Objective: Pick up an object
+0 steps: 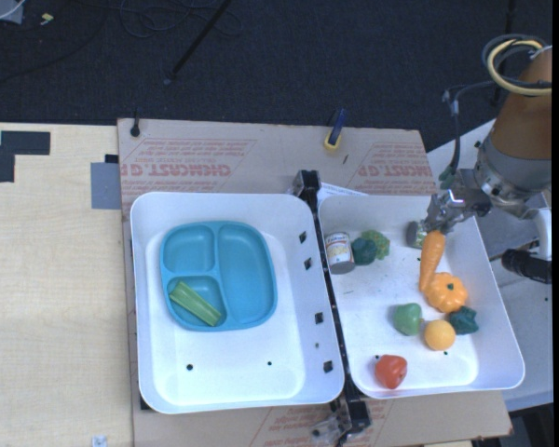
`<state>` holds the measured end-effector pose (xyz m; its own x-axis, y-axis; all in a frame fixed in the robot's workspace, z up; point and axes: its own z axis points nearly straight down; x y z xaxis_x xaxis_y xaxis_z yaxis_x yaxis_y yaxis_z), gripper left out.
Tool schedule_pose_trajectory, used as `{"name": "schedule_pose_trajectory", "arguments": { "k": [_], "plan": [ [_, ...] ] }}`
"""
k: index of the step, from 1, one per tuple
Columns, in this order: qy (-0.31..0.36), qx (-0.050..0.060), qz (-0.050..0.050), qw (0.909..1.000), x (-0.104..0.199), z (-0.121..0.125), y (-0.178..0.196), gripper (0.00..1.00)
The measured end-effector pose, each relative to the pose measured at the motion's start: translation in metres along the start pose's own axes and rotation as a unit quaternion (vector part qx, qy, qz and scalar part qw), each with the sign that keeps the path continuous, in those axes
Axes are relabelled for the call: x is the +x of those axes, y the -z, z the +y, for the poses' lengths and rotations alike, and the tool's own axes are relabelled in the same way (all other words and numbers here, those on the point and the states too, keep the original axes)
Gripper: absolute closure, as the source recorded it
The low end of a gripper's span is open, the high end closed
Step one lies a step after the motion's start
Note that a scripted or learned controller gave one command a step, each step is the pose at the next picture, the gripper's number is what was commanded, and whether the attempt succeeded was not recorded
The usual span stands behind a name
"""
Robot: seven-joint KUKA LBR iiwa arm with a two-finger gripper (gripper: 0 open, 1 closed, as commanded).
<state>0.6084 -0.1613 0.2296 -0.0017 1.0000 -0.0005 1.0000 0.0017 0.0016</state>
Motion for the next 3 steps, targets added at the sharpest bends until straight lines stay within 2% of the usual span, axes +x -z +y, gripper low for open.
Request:
{"name": "schedule_pose_trajectory", "arguments": {
  "k": [2,3],
  "plan": [
    [0.002,0.001,0.001,1.0000,0.108,0.023,0.008,1.00],
    [0.000,0.003,0.000,1.0000,0.107,0.024,-0.014,1.00]
  ]
}}
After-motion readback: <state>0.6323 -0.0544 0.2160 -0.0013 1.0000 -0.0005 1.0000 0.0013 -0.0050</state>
